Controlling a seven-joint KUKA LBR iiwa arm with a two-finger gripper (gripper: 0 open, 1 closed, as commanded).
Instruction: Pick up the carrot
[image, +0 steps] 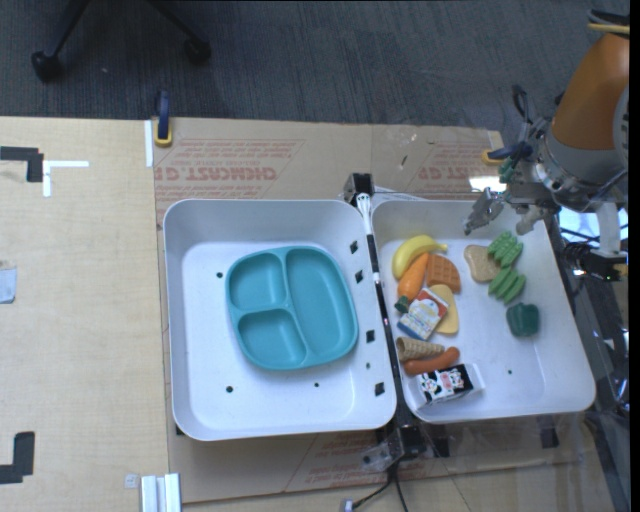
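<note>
Left bin (190, 330): teal plate (291, 306). Right bin (560, 350): banana (417, 250), waffle (445, 272), toast (480, 264), green vegetables (507, 268), hot dog (432, 359), two cartons (421, 315).

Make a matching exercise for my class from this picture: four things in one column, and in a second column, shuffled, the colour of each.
Things:
1. divided plate
2. banana
3. carrot
4. pepper

Colours:
A. orange
B. dark green
C. teal
D. yellow

Pairs: 1-C, 2-D, 3-A, 4-B
</note>
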